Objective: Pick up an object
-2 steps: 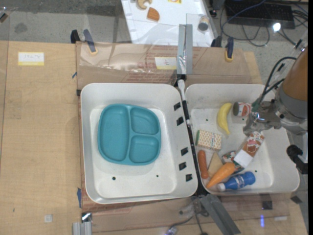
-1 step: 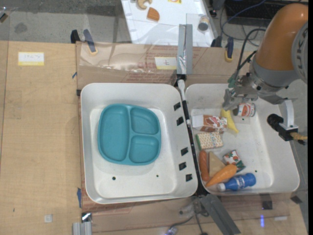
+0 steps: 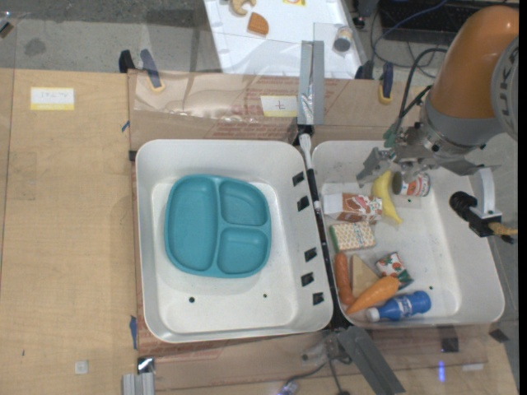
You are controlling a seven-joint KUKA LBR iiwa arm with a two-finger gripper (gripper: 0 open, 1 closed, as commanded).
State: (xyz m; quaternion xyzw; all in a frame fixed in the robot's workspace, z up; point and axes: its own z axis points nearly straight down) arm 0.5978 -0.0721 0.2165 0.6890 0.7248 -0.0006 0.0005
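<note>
stage: pick not yet made | jaws: over the banana (image 3: 385, 196) in the right bin (image 3: 473, 290), grip state cannot tell | banana lies on the bin floor, a can (image 3: 417, 185) just beside it | left: close on it, lift clear

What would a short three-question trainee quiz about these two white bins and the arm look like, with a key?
1. True or false: the teal three-compartment plastic tray lies in the right white bin.
2. Which lies nearest the two-finger gripper? A) yellow banana B) blue plastic bottle C) orange carrot
3. Fill in: the bottle lies at the right bin's ____ edge (near or far).

Key: 1 false; it lies in the left white bin. 2 A. 3 near.
</note>
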